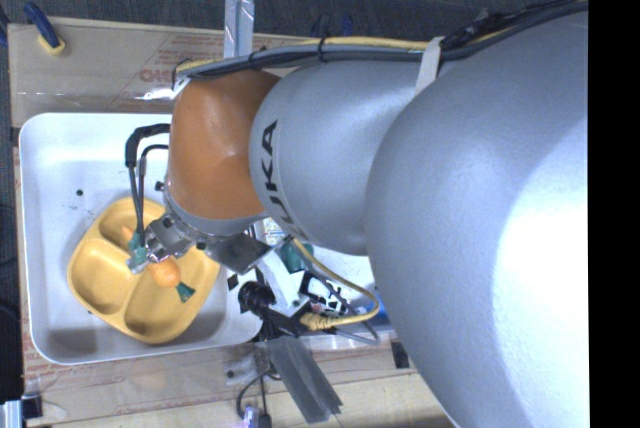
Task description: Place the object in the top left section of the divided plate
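**Gripper down over the yellow plate, orange object at its tip**

You're looking down past a huge grey arm [420, 146] that swallows the right side of the view, its orange band [215, 146] sitting right above the left white bin [60, 146]. Below that band, the gripper [150, 256] hangs over the yellow divided plate [100, 266], which lies in the lower part of the bin. Right at the gripper's tip you can see a small orange object [165, 271], round-ish, with a teal bit [186, 292] just below and to the right of it. The object sits over the plate near its centre ridge; which section it belongs to is hard to call from this angle. It appears to touch the gripper's tip, but I cannot tell whether the gripper is clamped on it or released, since the wrist blocks the view there.

Black cables [140, 151] loop up from the wrist along the band's left edge. Behind the bin, the brown worktop [100, 56] carries a blue clamp [42, 26] at its far left corner.
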`<state>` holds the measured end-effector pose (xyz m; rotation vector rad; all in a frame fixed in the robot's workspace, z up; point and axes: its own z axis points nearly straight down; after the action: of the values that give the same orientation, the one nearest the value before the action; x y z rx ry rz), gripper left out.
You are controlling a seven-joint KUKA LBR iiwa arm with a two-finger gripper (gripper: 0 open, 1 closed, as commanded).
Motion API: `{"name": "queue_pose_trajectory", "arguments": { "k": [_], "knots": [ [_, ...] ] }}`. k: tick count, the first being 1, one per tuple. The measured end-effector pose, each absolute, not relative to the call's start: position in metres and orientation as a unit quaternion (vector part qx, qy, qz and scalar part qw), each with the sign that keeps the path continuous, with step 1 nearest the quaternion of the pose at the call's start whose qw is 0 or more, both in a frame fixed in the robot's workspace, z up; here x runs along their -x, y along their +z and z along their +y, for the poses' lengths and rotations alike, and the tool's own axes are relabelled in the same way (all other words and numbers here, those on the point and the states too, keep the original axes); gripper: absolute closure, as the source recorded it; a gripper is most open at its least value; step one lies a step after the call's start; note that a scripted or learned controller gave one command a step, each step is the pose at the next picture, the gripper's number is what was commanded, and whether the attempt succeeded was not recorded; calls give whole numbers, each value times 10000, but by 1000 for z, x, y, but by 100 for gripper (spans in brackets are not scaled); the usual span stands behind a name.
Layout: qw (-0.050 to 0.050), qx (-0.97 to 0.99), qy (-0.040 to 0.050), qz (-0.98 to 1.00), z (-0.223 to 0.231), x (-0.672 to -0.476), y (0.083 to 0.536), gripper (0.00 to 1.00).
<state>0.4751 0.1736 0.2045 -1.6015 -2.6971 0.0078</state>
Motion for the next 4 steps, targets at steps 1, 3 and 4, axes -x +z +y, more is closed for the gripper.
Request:
{"name": "queue_pose_trajectory", "arguments": {
  "k": [1,3,4],
  "knots": [
    [3,5495,10,-8355,138,-484,230,100],
    [6,5474,14,-8368,138,-485,239,0],
    [9,5453,19,-8383,139,-485,249,100]
  ]
}}
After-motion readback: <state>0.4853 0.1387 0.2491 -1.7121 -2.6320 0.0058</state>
